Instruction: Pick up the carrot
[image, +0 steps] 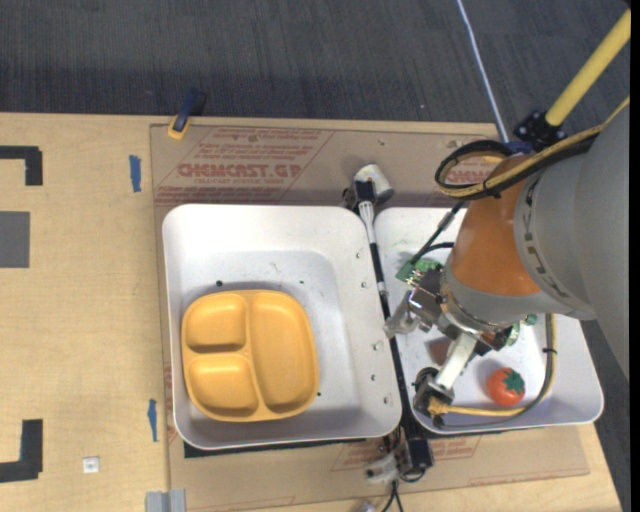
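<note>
A small orange-red thing with a green top (505, 386), which may be the carrot, lies in the right bin (575, 400) near its front right corner. My gripper (410, 312) hangs low over the left side of that bin, close to the wall between the two bins. It is to the left of the orange-red thing and apart from it. The grey and orange wrist (490, 260) covers much of the bin's middle and back. Nothing is seen held.
The left bin (260, 240) holds a yellow divided plate (249, 353) at its front left. A bit of something white and green (508, 337) peeks out from under the wrist. Brown cardboard surrounds both bins.
</note>
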